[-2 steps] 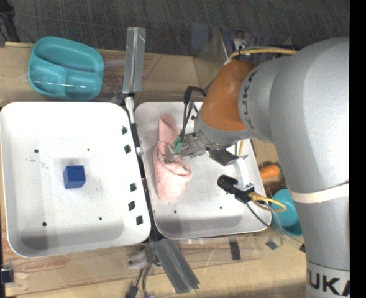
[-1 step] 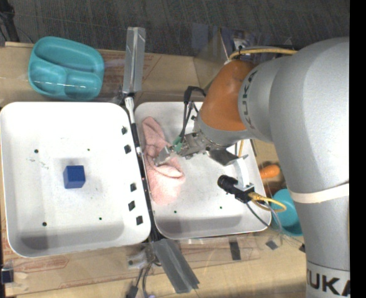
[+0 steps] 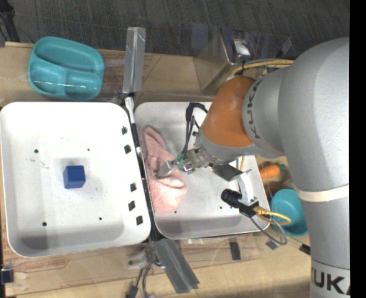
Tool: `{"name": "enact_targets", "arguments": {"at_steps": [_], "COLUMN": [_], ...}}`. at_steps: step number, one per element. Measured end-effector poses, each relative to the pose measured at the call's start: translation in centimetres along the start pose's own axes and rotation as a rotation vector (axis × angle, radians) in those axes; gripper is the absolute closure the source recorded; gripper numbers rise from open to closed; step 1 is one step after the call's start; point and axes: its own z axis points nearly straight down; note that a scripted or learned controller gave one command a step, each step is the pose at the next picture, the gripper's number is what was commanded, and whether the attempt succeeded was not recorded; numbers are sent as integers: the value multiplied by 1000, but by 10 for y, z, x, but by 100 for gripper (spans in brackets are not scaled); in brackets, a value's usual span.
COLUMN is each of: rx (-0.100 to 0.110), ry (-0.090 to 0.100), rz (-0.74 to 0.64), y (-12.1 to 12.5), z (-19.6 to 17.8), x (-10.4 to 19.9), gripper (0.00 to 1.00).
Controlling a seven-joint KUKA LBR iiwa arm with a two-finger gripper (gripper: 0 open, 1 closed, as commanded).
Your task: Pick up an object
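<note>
A pink cloth (image 3: 161,169) lies crumpled along the left side of the right bin (image 3: 201,225). My gripper (image 3: 168,168) is down on the cloth's middle, its tips pressed into the fabric. A blue cube (image 3: 74,176) sits alone in the left bin (image 3: 21,141), far from the gripper. The grey arm with its orange band (image 3: 232,117) covers the right bin's upper right part.
A teal divided dish (image 3: 66,67) rests on the bench behind the left bin. A teal cup (image 3: 291,208) and an orange object (image 3: 269,171) lie right of the right bin. A black cable plug (image 3: 235,198) hangs over the right bin's floor.
</note>
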Motion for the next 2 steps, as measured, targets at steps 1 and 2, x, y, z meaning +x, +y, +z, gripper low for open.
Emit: {"name": "enact_targets", "arguments": {"at_steps": [1,2], "rx": [0,0], "ry": [0,0], "rz": [-5,-5], "y": [1,1], "z": [-10,-10], "x": [0,0], "gripper": [100,0]}}
